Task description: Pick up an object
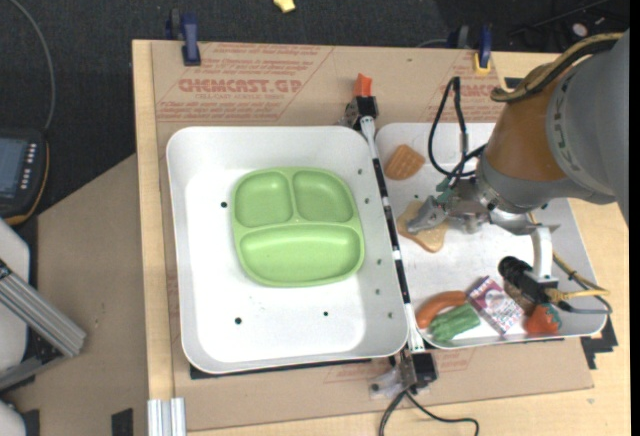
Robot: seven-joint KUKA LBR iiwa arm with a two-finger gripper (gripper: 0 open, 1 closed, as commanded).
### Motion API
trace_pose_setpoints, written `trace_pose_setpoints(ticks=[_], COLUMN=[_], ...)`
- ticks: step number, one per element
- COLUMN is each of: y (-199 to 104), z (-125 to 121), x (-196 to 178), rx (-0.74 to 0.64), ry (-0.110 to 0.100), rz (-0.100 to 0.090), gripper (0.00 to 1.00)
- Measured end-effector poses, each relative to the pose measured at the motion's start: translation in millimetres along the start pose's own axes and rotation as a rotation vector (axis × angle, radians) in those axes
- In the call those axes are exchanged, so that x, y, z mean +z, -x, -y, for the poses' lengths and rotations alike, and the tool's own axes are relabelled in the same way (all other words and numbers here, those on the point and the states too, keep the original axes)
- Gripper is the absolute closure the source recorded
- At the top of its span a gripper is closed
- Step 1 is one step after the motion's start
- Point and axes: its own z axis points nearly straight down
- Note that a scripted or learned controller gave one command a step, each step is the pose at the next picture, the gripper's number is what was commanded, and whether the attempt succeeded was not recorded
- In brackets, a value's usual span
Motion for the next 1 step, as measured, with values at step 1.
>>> trace_pose_setpoints(ticks=[1], y=[-0.5], z=[-1.2], x=[-11.4], rx=[0.001], ry=[0.005], rz=[0.000], gripper=[1.00])
